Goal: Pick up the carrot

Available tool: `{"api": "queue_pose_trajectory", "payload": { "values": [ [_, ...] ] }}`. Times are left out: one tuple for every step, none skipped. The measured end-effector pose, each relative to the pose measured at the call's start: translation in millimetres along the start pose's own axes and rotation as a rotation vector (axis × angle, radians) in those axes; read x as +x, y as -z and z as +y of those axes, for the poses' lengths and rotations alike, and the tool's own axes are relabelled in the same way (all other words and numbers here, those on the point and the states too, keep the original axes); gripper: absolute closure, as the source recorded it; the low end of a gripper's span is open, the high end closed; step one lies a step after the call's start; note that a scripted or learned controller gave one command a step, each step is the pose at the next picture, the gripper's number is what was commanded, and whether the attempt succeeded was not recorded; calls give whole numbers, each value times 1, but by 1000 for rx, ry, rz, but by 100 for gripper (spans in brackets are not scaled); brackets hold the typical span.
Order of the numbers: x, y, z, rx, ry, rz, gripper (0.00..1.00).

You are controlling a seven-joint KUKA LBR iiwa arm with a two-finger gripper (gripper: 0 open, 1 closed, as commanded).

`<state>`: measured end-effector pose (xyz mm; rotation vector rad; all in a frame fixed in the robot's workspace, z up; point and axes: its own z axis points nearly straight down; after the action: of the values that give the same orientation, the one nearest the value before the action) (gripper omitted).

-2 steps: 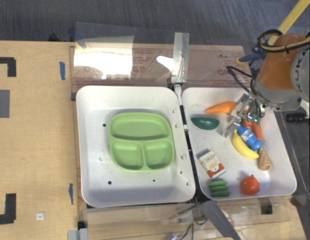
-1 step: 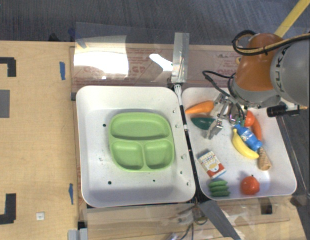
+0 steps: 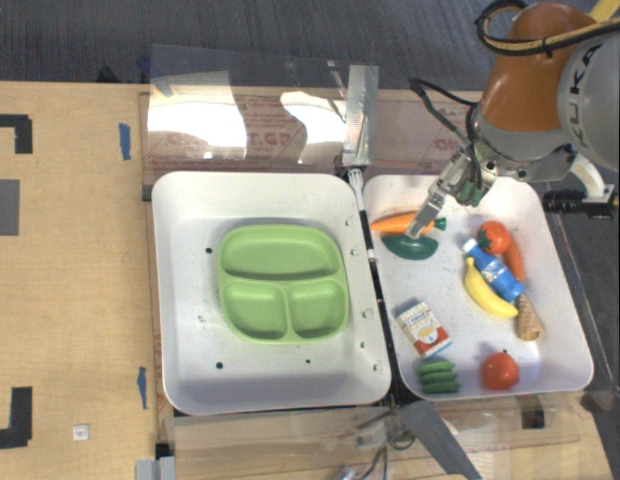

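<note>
The surface [image 3: 70, 268] was a tan, cardboard-like sheet with black corner marks and blue tape tabs; dark grey carpet-like floor [image 3: 290, 13] lay beyond it. A clear plastic panel [image 3: 240, 128] stood behind the left white bin [image 3: 180, 208], which held a green three-compartment plastic tray [image 3: 283, 281]. The right white bin [image 3: 560, 318] held the orange carrot [image 3: 393, 222] at its upper left, near the dividing wall, beside a dark green leaf-shaped piece [image 3: 410, 247]. Also present: a yellow banana [image 3: 487, 296], a blue bottle [image 3: 493, 273], a red pepper-like item [image 3: 494, 236], a red tomato [image 3: 500, 370], a green pea pod [image 3: 438, 375], a tan cone [image 3: 529, 318] and a small white carton [image 3: 422, 327] whose printing could not be read. The gripper [image 3: 423, 230] stood at the carrot's right end, just above the leaf piece; I cannot tell how the fingers were set. Part of "KUKA" lettering showed on the arm [image 3: 580, 78].
</note>
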<state>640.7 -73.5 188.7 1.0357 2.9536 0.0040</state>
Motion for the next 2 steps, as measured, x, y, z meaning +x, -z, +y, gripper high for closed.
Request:
{"api": "queue_pose_trajectory", "payload": {
  "values": [
    [-14,-90,-14,0,-34,0,0],
    [-17,-72,-11,-7,-31,-11,100]
  ]
}}
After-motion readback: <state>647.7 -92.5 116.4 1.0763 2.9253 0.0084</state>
